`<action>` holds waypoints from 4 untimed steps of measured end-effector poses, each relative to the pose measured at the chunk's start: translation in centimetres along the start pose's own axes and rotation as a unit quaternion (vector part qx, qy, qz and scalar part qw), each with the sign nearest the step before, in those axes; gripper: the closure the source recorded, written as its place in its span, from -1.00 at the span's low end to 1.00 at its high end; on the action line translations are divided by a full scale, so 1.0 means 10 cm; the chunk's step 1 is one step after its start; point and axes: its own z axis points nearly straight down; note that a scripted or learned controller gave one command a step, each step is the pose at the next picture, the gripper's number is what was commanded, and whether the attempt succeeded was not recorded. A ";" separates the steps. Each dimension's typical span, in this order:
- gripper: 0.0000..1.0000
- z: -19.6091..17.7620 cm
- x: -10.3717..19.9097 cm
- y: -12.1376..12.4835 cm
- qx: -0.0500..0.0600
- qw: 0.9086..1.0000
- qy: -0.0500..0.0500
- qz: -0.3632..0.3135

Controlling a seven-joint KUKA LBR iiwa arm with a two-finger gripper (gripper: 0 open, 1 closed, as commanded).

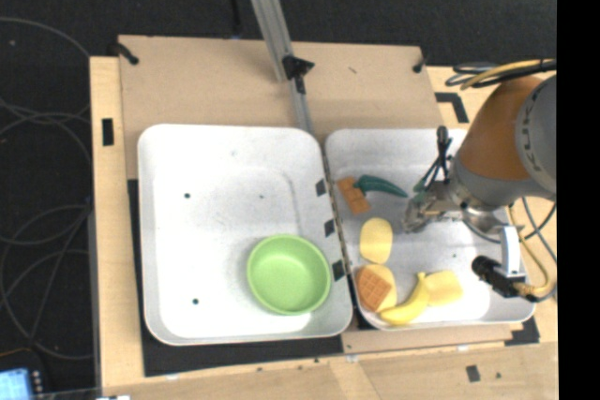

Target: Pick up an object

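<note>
- The pincer hangs low in the right bin; I cannot tell if it grips anything.
- Beside it lies a pale yellow block. It looks light and firm; pinch its flat sides.

The bench was a tan board with black corner brackets, set on a dark floor. Two shallow white bins sat directly on it, side by side and touching: the left bin and the right bin. A slanted metal rail rose from its far edge.
</note>
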 end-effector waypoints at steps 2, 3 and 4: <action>1.00 -0.93 0.07 0.07 0.000 1.000 0.000 -0.005; 1.00 -1.43 -0.03 0.05 0.003 1.000 0.000 -0.005; 1.00 -1.75 -0.04 0.06 0.003 1.000 0.000 -0.005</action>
